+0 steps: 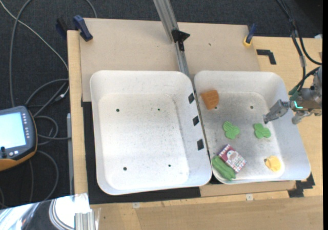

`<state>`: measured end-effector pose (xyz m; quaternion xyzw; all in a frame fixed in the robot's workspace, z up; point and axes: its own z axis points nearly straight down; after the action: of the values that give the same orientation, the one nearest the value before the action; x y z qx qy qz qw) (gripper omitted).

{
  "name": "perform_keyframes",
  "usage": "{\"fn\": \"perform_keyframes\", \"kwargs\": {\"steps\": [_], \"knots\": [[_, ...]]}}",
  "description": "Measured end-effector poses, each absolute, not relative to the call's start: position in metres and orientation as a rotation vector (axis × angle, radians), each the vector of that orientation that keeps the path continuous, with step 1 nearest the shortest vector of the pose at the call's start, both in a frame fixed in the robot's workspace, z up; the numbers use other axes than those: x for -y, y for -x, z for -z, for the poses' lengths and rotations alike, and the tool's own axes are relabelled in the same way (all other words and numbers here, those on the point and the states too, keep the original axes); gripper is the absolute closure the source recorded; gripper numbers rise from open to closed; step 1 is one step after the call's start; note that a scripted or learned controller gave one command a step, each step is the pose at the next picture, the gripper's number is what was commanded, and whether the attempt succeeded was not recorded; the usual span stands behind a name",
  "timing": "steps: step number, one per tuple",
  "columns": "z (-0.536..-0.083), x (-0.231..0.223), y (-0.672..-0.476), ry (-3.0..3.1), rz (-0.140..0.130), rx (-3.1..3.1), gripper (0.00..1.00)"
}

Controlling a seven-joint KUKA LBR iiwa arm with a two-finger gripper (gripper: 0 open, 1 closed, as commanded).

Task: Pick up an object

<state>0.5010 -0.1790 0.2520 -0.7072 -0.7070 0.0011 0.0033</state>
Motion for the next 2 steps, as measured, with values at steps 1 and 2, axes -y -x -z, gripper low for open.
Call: {"fn": "perform_keyframes", "kwargs": {"steps": [1,2], "knots": [[-0.254,0.179,-0.502,2.219,0.000,2.220,0.00],[-0.209,0.173,-0.496,2.217,-0.003,2.217,0.00]]}}
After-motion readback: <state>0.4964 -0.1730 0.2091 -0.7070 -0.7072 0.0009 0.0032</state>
